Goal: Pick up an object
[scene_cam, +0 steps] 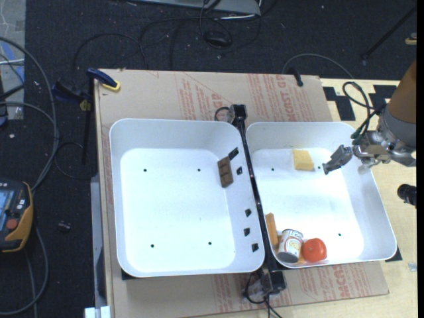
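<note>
Step in hand — approach, nothing lifted yet. Gripper over the right bin, near its far right edge, empty; finger spread too small to tell. Nearest candidate — yellow block, far edge of that bin, just beside the gripper. Can, red ball, orange stick crowded at the near left corner. Next: shift over one piece, descend, close. Brown bar against the left bin's right wall. Cardboard-topped bench; dark floor, loose cables.
</note>
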`<move>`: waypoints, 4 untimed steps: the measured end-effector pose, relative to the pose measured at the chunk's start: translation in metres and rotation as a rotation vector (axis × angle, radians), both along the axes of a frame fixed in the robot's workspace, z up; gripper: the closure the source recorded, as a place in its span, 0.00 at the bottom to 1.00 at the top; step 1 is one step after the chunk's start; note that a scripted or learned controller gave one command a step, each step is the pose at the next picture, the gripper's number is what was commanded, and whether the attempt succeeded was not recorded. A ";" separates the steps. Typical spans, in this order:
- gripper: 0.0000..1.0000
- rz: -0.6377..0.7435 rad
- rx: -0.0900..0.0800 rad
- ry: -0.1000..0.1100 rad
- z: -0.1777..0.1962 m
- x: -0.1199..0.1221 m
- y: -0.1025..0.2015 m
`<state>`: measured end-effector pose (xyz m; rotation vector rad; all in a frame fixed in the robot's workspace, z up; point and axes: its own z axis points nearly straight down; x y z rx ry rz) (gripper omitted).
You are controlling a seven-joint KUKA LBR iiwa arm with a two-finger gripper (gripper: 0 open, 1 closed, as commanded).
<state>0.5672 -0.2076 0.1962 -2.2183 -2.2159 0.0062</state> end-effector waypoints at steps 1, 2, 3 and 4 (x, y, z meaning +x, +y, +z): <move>0.00 0.001 -0.002 -0.007 0.004 0.002 0.000; 0.00 0.001 0.000 -0.002 -0.056 0.008 -0.003; 0.00 0.001 0.000 -0.003 -0.106 0.006 -0.002; 1.00 0.002 -0.002 -0.008 -0.093 0.008 -0.002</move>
